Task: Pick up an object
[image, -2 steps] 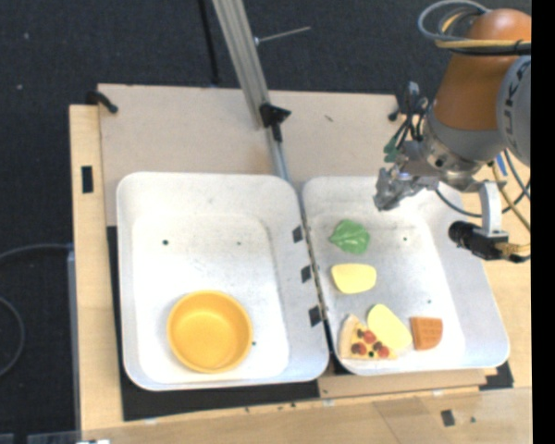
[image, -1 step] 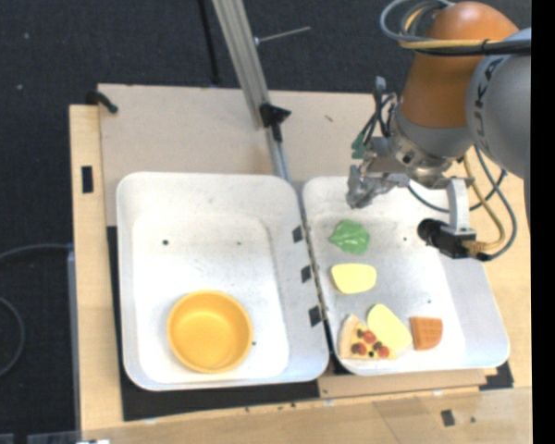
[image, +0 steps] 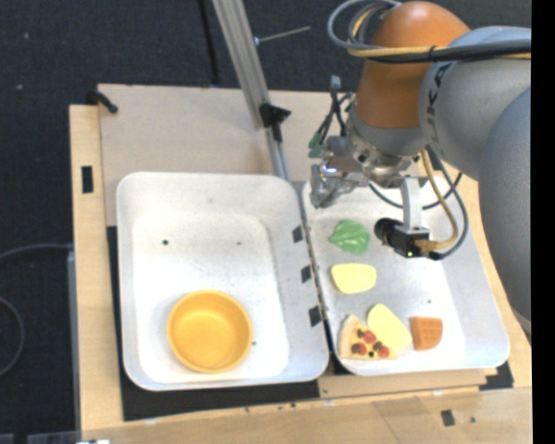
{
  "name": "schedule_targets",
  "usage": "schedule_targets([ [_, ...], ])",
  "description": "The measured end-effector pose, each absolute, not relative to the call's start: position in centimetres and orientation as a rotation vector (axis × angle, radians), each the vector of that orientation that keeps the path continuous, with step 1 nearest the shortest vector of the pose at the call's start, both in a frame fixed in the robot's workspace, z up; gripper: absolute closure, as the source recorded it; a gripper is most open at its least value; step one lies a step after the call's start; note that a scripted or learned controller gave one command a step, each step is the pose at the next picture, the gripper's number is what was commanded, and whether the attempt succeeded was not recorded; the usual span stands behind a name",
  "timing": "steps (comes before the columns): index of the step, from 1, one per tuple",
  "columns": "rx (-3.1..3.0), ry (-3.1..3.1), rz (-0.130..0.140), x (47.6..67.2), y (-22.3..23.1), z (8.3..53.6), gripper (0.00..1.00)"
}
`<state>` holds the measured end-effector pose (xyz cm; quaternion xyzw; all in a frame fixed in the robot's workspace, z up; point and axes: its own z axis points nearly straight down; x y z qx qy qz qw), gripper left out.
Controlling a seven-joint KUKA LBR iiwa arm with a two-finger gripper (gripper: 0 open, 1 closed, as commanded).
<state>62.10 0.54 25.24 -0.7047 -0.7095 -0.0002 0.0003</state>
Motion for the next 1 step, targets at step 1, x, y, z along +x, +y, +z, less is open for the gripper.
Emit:
schedule_targets([
  [1, -2.218, -2.223, 0.002, 62.04, 6.34, 24.44, 1.00],
])
